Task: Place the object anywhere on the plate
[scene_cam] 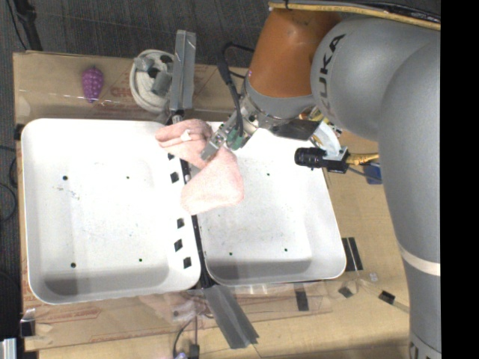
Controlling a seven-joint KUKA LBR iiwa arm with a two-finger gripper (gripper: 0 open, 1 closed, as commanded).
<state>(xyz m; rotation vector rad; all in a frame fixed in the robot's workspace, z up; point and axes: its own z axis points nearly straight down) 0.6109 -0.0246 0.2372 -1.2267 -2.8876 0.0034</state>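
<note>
Near the upper centre of the frame, the gripper (217, 145) pinches a pink cloth (209, 172) between its fingers. The cloth hangs over the seam where the left bin (90, 200) meets the right bin (284, 223), drooping toward the frame's middle.

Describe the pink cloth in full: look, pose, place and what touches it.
The pink cloth looks soft, like a terry towel, pale and crumpled. It drapes across the divide between the two white bins, its upper end bunched toward the left bin, its lower end hanging into the right bin. The claw meets its upper part.
</note>
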